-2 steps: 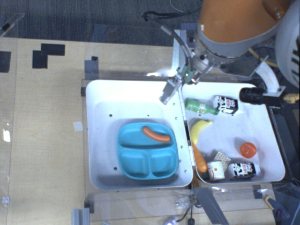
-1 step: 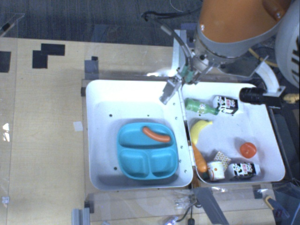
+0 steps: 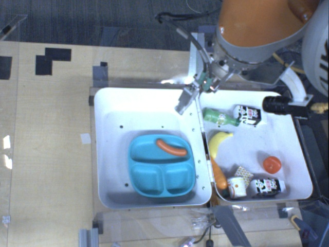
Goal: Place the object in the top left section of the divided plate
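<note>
So the orange-red sausage-shaped toy (image 3: 171,147) is lying in the big upper section of the blue plastic divided plate (image 3: 149,181), stretching from about the middle toward its right side. The plate sits in the left white bin (image 3: 110,138). The grey two-finger gripper (image 3: 186,99) hangs up over the wall between the bins, well above and a bit right of the sausage, nothing between its fingers. Honestly can't tell if they're apart or together, they're just a blurry grey sliver.

What could go wrong: if "top left" means a left corner, the sausage looks too far right, and a regrasp on something that thin and round could just roll it. Also, the green plastic bottle (image 3: 220,118) and yellow toy banana (image 3: 218,140) sit just right of the fingers, so a sloppy descent could bump those or clip the bin wall.
</note>
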Available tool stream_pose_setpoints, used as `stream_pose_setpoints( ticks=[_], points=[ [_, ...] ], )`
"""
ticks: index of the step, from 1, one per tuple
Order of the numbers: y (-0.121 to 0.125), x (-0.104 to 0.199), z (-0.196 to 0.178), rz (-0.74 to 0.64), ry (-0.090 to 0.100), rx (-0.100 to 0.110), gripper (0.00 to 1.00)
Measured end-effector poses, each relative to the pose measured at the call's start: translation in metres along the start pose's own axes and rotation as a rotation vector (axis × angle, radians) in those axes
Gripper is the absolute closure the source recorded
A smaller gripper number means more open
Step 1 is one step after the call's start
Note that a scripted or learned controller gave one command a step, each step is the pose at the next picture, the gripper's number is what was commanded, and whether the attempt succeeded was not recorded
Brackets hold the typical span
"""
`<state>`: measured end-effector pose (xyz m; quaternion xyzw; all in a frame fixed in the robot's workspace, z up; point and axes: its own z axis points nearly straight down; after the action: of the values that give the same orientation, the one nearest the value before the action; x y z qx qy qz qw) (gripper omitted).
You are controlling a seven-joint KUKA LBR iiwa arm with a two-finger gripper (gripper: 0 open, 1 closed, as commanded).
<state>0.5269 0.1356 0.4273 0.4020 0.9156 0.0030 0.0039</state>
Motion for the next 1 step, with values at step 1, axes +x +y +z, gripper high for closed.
stream_pose_setpoints(
  ticks=[1],
  points=[
    [0.0019, 0.0003, -0.0124, -0.006, -0.004, -0.008, 1.0]
  ],
)
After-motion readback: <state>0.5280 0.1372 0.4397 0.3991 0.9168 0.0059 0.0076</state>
